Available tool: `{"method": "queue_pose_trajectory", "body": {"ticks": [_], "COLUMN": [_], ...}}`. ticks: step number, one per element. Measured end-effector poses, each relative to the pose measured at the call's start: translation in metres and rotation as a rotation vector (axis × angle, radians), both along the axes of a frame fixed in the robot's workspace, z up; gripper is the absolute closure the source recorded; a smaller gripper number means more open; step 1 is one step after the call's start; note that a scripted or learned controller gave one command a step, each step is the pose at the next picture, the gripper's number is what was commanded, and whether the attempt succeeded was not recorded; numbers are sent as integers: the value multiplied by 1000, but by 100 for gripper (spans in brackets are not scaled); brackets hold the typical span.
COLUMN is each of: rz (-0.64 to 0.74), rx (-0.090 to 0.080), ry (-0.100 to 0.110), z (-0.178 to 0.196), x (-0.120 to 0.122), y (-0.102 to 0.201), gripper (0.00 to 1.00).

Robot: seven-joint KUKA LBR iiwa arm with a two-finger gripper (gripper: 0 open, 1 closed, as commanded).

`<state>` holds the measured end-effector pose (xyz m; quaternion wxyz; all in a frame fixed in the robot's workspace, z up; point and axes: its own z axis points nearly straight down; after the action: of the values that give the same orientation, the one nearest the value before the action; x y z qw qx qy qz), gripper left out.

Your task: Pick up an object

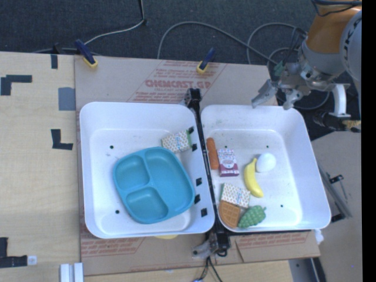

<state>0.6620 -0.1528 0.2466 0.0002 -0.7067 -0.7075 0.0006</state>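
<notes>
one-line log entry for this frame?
tool: open, holding nothing, above far rim of right bin | right bin: banana, white egg, carrot untouched | left bin: blue tray

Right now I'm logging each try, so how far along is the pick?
Done: nothing lifted yet. The banana, white egg and carrot all lie in the right bin; the blue tray lies in the left bin. In hand: nothing; the tool hovers open above the right bin's far rim. Left: descend, grasp, lift.

bench (35,157) | cardboard sheet (141,84) on it | two white bins (94,157) side by side
</notes>
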Motion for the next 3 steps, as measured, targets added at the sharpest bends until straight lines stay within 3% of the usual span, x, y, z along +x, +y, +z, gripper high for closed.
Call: {"method": "queue_pose_trajectory", "body": {"ticks": [1, 2, 3], "rz": [1, -2, -1], "rx": [1, -1, -1], "ry": [1, -1, -3], "z": [-153, -69, -158], "x": [6, -62, -96], "y": [58, -5, 1], "gripper": [0, 0, 0]}}
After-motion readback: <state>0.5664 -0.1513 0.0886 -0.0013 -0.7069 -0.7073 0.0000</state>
